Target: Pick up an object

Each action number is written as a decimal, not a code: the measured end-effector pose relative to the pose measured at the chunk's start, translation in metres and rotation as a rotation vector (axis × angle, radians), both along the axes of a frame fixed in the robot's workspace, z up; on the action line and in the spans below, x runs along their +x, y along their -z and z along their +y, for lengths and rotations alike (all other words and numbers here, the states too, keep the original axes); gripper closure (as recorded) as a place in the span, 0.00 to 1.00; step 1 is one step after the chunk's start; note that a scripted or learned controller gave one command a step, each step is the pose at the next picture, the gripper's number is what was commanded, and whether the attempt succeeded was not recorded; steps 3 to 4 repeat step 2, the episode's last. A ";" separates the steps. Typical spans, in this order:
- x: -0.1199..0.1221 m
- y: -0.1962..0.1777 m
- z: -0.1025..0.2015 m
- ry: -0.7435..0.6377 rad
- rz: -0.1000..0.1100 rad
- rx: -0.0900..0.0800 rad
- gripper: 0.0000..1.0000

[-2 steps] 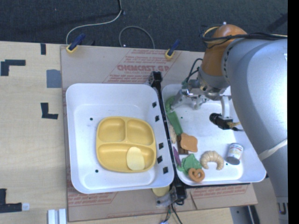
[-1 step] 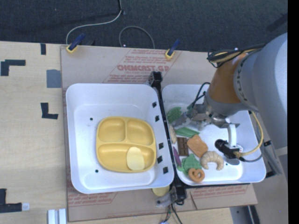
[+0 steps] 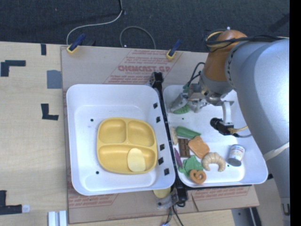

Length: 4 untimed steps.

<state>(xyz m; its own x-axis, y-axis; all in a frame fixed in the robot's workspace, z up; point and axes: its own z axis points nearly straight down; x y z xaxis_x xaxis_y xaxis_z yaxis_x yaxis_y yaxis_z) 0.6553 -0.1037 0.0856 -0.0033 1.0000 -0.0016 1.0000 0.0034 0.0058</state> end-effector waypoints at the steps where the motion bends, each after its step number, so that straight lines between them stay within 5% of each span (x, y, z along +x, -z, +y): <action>1: 0.013 0.000 0.007 0.001 0.009 -0.001 0.00; 2: 0.012 -0.009 0.007 0.002 0.008 -0.001 1.00; 4: 0.012 -0.009 0.007 0.002 0.008 -0.001 1.00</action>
